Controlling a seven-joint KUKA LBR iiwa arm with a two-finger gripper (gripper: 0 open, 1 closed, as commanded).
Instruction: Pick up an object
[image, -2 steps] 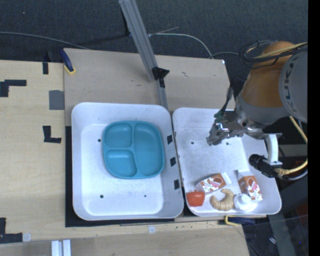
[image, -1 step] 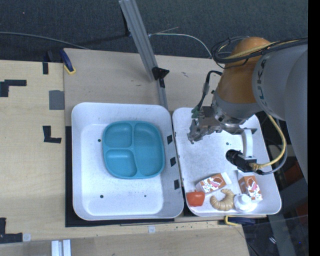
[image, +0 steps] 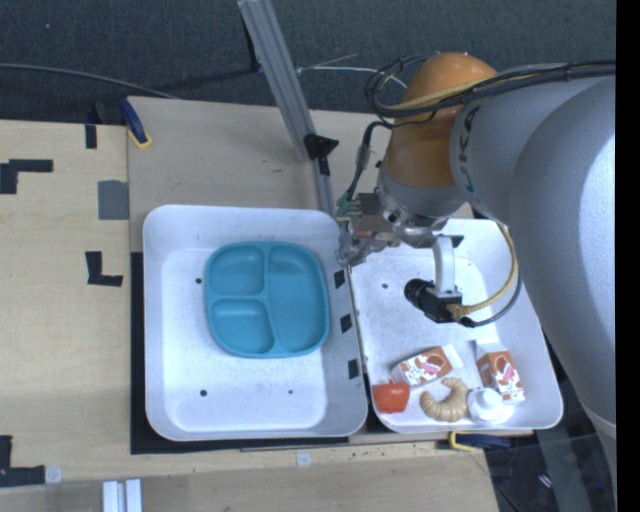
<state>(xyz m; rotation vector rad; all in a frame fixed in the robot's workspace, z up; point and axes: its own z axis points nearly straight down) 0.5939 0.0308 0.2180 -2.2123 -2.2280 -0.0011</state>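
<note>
Right bin (image: 520, 300): croissant (image: 446, 400), tomato (image: 391, 397), cartons beside; hand (image: 352, 243) state unclear.

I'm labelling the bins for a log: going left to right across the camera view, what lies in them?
Blue tray → tomato → left carton → croissant → right carton.
</note>
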